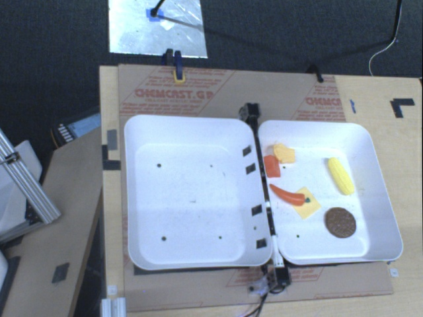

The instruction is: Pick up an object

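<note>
**Two bins, food items all in the right one**

Left to right, you've got: a grey metal frame piece (26, 183) at the far left edge of the frame, then the left white bin (192, 197) on the brown surface (218, 88). A shiny foil sheet (157, 18) sits at upper left-centre, beyond the surface.

Right white bin (370, 150) holds everything pickable. Near its left wall: a red-orange block (271, 166), touching a small yellow piece (285, 153) just above it. Below those, a red chili pepper (288, 194) lies across the corner of a flat yellow cheese slice (307, 204). Further right, a corn cob (340, 175) lies tilted in the upper-right part of the bin, apart from the rest. Lower right, a round brown patty (340, 222) sits just beside the cheese slice.

You cannot tell the pincer's state from this view.
</note>
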{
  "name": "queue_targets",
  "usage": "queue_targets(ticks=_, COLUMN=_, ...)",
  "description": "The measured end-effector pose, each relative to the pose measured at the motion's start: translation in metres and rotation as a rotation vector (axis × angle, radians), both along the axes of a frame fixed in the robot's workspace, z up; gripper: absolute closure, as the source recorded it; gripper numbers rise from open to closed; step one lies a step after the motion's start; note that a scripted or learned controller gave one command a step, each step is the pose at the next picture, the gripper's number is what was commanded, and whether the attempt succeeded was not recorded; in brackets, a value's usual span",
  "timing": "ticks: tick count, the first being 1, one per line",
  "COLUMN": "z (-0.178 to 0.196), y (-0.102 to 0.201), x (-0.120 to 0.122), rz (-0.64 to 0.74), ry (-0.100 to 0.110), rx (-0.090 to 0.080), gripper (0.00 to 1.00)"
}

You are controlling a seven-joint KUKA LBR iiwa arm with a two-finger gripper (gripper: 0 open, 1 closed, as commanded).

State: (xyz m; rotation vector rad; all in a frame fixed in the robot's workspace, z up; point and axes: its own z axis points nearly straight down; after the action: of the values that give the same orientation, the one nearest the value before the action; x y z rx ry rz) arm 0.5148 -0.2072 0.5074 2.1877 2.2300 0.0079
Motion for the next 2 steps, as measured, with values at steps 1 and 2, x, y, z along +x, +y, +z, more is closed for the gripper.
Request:
queue_targets(ticks=1, z=0.0, y=0.0, x=0.0, rz=0.0, ry=0.001, rx=0.0, gripper=0.0)
queue_targets(ticks=2, z=0.011, y=0.0, x=0.0, rz=0.004, ry=-0.004, rx=-0.002, gripper=1.0)
